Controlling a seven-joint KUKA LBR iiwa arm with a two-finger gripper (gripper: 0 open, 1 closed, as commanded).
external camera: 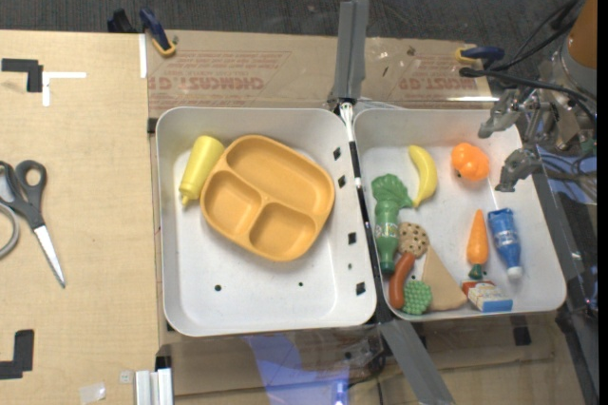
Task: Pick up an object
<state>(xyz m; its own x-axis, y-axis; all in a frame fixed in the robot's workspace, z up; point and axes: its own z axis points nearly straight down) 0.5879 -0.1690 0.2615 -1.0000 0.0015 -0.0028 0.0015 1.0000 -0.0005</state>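
Left bin (190, 298): holds a yellow sectioned plate (263, 197), lying flat, with a yellow squeeze bottle (198, 167) touching its upper left rim.
Right bin (546, 294): holds the loose items: banana (423, 173), orange fruit (469, 162), carrot (477, 238), blue tube (505, 240), green bottle (388, 215), and a cluster of small toy foods at the lower edge.
Placement reason: judged as sorting stock, pieces scattered apart so each can be approached singly.
Claw (513, 151): at the right bin's upper right corner, above the rim; appears released, nothing between its fingers.
Nearest candidate: the orange fruit, just beside the claw to its left; blue tube below it.
Tabletop (76, 203): scissors (33, 213) lie well apart, far left.
Task status: no object picked up yet.
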